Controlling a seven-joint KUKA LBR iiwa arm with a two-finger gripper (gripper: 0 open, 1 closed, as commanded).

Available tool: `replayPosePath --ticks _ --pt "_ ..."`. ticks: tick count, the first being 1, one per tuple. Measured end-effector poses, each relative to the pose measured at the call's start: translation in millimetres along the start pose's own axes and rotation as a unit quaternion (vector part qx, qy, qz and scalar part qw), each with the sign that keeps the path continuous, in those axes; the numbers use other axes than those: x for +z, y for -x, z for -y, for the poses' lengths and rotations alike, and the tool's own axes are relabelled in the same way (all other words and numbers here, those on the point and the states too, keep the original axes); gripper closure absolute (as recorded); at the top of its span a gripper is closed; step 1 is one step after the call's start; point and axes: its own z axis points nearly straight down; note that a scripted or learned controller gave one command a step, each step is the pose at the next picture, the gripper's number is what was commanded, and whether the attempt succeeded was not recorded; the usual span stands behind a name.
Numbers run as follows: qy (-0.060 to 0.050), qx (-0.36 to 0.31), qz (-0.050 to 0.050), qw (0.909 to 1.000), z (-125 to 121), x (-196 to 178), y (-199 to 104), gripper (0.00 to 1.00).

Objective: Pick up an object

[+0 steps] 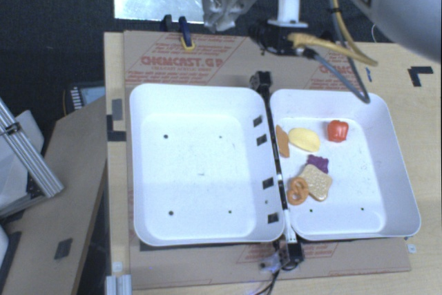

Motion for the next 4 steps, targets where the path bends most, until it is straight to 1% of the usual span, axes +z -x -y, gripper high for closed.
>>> replayPosePath --ticks 1,2,3,4 --pt "-0.009 0.004 0.003 0.9999 6 239 14 1.00" --pt "0.003 0.010 0.001 0.9999 64 160 142 1.00" --pt "0.002 -0.001 -0.001 1.0000 90 129 86 1.00" --pt "0.008 0.000 -0.003 1.0000 96 -12 69 1.00"
